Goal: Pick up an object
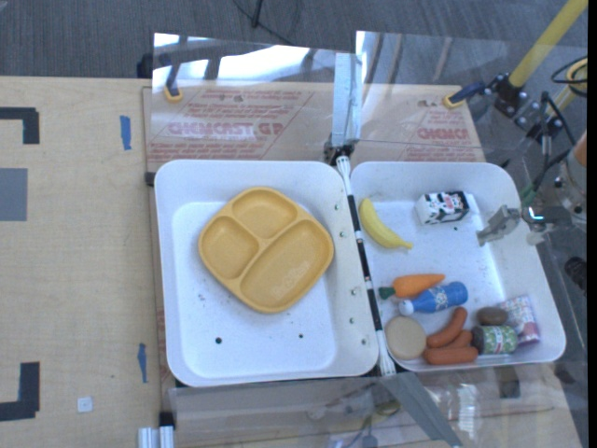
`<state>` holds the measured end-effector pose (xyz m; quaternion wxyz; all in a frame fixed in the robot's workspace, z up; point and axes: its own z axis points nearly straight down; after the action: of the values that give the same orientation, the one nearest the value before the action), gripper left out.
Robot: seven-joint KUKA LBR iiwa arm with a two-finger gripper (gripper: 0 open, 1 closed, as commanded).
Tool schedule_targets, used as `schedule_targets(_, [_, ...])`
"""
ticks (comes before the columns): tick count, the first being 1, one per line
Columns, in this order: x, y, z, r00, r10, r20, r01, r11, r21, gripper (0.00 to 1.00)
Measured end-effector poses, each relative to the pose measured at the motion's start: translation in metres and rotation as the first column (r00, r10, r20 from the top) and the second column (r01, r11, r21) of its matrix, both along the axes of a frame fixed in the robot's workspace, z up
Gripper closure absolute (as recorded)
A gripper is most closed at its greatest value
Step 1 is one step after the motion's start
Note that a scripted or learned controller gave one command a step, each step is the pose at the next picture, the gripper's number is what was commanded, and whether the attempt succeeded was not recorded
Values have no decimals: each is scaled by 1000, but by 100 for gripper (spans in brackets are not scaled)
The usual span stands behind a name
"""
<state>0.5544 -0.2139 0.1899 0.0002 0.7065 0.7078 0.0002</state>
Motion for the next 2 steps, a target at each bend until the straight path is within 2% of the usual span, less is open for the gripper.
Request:
schedule_targets(1, [-58, 26, -83, 1000, 16, 24, -16, 1000, -2, 0])
schedule_targets(2, [-61, 47, -85, 999, 13, 50, -12, 1000, -21, 0])
